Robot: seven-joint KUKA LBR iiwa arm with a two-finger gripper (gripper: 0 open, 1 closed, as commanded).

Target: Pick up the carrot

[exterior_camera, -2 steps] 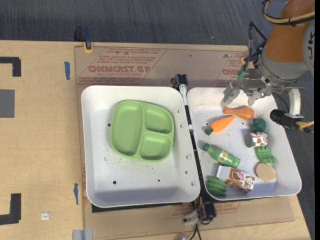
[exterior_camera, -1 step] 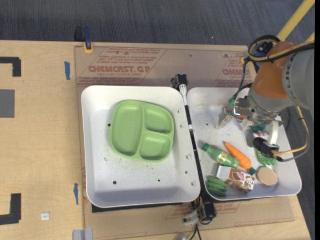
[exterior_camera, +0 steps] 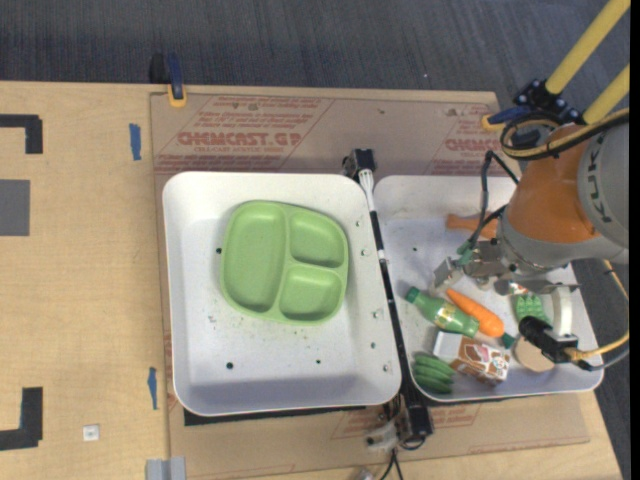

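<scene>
While the arm hung over the right bin (exterior_camera: 420, 200), the carrot (exterior_camera: 475, 311) lay free on the bin floor beside a green bottle (exterior_camera: 441, 309). Gripper (exterior_camera: 478, 264) sat just above the carrot; finger state could not be told. Green divided plate (exterior_camera: 283, 260) occupied the left bin (exterior_camera: 200, 298).

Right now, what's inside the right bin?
In the right bin: a carrot, a green bottle, a brown packet and a green ridged item. The arm covers the far right part, so anything beneath is hidden.
</scene>
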